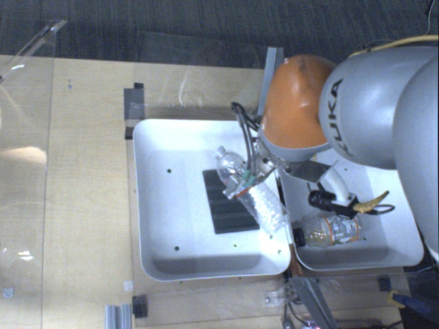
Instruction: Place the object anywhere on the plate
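Overhead, a clear crinkled plastic bottle (252, 189) lies slanted.

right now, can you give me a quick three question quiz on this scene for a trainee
1. True or false: the clear plastic bottle lies partly over the black plate.
2. Which bin holds the black plate? A) left bin B) right bin
3. Fill in: the small glass bottle lies in the ___ bin, near its front wall.

Key
1. True: the clear plastic bottle lies slantwise across the plate's right side, under the arm's orange band.
2. A: it lies in the left bin.
3. Right: it lies in the right bin.
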Motion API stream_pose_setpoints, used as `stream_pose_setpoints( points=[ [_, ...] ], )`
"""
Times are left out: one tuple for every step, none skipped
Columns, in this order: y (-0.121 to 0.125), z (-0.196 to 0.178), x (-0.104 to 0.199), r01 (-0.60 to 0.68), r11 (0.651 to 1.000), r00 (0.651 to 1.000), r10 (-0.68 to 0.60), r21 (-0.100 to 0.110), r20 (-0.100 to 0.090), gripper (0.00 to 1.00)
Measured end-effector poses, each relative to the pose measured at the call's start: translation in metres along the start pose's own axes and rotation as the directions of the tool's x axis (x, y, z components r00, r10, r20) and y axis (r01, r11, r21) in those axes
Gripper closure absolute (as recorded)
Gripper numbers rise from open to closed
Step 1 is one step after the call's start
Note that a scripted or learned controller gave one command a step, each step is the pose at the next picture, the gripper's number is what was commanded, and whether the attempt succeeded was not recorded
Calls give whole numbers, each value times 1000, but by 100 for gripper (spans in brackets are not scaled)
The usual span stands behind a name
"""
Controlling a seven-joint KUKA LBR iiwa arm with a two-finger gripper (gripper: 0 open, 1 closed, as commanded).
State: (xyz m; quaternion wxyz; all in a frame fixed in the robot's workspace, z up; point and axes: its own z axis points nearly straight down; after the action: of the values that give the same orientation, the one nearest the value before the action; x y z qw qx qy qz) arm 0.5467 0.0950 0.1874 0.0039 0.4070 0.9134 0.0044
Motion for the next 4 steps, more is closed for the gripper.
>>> stream_pose_setpoints(
  points=[
    [71, -39, 9, 256, 967, 967, -256, 3, -1, 100],
    [146, -94, 53, 427, 904, 904, -427, 1, -2, 100],
    [111, -108, -27, 574, 819, 819, -574, 2, -1, 100],
    [69, -116, -66, 753, 658, 658, -753, 2, -2, 100]
  ],
)
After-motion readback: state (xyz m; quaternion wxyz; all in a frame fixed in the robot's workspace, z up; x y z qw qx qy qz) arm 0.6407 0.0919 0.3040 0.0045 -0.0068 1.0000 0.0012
